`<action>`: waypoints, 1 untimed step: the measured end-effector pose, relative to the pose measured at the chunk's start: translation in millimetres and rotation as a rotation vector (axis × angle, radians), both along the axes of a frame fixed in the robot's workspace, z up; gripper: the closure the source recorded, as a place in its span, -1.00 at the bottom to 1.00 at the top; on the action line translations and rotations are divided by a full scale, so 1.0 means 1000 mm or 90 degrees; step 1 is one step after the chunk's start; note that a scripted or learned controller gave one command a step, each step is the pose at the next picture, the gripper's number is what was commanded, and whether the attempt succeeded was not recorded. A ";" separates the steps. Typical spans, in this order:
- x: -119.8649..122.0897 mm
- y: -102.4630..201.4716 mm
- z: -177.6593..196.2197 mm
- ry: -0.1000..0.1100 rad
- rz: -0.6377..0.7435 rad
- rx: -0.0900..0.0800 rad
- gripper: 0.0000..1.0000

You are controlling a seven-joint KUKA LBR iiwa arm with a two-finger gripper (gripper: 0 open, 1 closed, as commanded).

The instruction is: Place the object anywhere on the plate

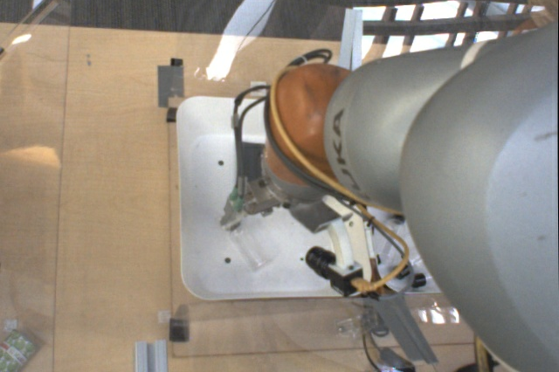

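We log: end effector [234, 213] low over the white bin [196, 187] on the counter [96, 187]; its grip state we cannot tell; possibly a clear object [255, 251] beneath.

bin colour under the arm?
White bin, seen in the camera view.

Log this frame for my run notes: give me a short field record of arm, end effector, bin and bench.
arm: grey with an orange band, reaching in from the right over the white bin
end effector: low over the bin floor, left of centre
fingers: cannot tell
object held: none visible
bin: shallow, white, rounded corners
bench: light wood
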State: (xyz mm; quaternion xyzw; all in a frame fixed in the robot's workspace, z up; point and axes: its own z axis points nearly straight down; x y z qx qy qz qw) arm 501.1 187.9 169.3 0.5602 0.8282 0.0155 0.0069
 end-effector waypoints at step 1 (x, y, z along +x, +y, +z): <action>0.000 0.000 0.000 0.000 0.000 0.000 -1.00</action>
